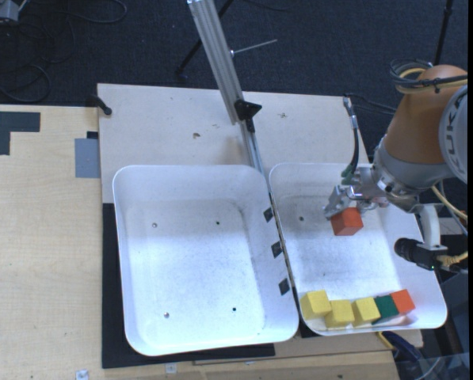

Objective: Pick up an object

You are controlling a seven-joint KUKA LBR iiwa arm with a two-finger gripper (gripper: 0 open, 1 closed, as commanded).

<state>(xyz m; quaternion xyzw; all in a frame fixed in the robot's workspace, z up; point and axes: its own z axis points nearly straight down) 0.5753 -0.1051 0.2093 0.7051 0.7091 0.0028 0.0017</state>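
Note:
My gripper hangs over the upper middle of the right bin. An orange-red block sits between its fingers, and the gripper is shut on it. The block looks raised a little above the bin floor. Along the same bin's front edge lies a row of blocks: a yellow block, two more yellow ones, a green block and an orange block.
The left bin lies beside the right one, with a divider bearing black clips between them. A slanted aluminium rail rises behind the bins. The arm's wrist and cables hang over the right bin's right side.

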